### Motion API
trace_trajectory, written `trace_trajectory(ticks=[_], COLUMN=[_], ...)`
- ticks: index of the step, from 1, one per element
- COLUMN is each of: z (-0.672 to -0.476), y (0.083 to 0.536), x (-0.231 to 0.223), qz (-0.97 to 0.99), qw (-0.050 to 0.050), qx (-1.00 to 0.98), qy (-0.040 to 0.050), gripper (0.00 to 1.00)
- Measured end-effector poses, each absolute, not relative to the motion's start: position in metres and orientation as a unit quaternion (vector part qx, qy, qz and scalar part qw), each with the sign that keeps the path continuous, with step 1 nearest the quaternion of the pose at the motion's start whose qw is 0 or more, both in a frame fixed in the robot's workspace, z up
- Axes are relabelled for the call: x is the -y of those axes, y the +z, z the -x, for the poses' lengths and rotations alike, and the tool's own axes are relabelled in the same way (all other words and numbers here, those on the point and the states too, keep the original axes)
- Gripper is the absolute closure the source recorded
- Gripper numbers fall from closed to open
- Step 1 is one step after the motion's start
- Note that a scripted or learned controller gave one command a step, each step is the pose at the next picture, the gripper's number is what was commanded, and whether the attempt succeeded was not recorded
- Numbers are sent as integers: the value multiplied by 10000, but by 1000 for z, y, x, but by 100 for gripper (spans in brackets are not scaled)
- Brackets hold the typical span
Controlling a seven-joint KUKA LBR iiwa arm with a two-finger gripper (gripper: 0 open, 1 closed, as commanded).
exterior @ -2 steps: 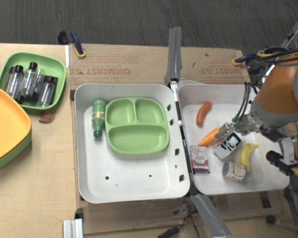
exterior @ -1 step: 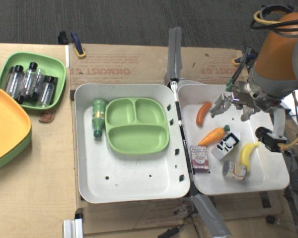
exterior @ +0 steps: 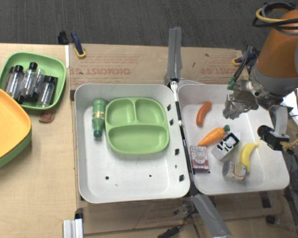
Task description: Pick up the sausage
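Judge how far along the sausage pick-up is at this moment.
Nothing looks done yet: the sausage lies on the floor of the right bin, untouched. In hand: the pincer hovers to its right, apart from it. Left: reaching it, gripping and lifting.

The left bin (exterior: 89,182) holds a green divided plate (exterior: 137,125) with a green bottle (exterior: 98,117) touching its 9 o'clock edge. In the right bin (exterior: 268,182), a carrot (exterior: 213,135) lies near the middle; a small carton (exterior: 199,158) sits at its 7 o'clock and a banana (exterior: 246,154) at 4 o'clock. On the table (exterior: 44,182), a green tray (exterior: 32,81) carries dark bottles (exterior: 30,83).
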State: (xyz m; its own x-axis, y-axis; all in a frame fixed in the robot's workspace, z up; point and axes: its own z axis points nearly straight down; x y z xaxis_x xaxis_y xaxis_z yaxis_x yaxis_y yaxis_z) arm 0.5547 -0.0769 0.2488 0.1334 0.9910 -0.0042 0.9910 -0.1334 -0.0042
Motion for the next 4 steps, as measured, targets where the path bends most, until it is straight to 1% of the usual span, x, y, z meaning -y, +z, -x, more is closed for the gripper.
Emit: trace_trajectory(ticks=[1, 2, 3, 4], z=[-555, -525, -525, -546], y=[249, 190, 198, 119], x=[77, 82, 83, 179], qz=[7528, 7887, 7893, 7995], qw=[2, 10, 10, -160], qx=[6582, 6148, 6140, 6004], qy=[30, 19, 27, -98], gripper=[0, 0, 100, 100])
